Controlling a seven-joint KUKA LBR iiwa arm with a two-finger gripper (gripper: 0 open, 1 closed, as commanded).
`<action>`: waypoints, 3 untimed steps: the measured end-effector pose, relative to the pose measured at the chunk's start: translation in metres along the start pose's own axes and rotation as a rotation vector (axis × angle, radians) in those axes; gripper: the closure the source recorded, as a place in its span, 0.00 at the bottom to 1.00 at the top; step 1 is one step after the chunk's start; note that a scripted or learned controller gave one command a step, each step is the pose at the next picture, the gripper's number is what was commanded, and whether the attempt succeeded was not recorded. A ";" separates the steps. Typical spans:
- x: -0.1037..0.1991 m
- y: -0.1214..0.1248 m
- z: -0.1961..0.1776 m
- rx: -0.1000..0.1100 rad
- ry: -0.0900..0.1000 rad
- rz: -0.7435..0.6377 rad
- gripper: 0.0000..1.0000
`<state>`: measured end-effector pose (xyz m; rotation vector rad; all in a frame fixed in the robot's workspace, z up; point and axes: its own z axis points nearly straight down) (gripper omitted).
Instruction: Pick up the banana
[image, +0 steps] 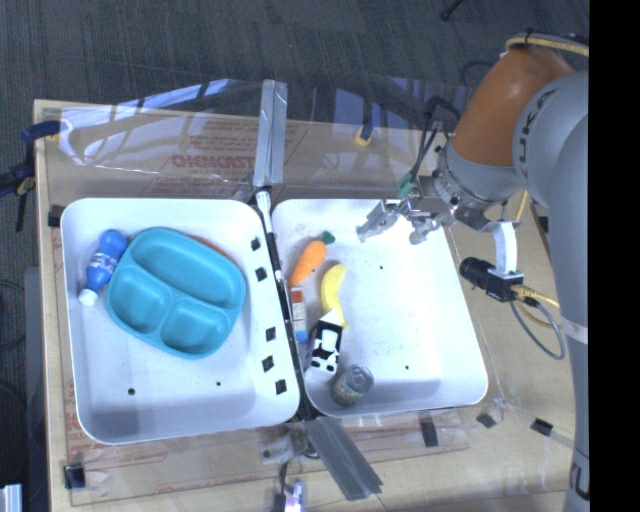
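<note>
The yellow curved banana (331, 288) lies in the right shallow white bin (440, 330) near its left wall, just beside an orange toy carrot (308, 260) and above a black-and-white carton (324, 346). The metal two-finger gripper (400, 222) hangs over the bin's upper edge, well apart from the banana, fingers seemingly spread and holding nothing.

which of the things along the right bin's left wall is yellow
The banana, lying between the orange carrot and the black-and-white box.
</note>
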<state>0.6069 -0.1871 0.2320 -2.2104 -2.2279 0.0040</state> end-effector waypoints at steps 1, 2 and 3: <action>0.015 -0.036 0.125 0.002 0.000 -0.091 0.00; 0.046 -0.018 0.139 -0.006 -0.004 -0.030 0.00; 0.047 -0.018 0.129 -0.004 -0.003 -0.033 1.00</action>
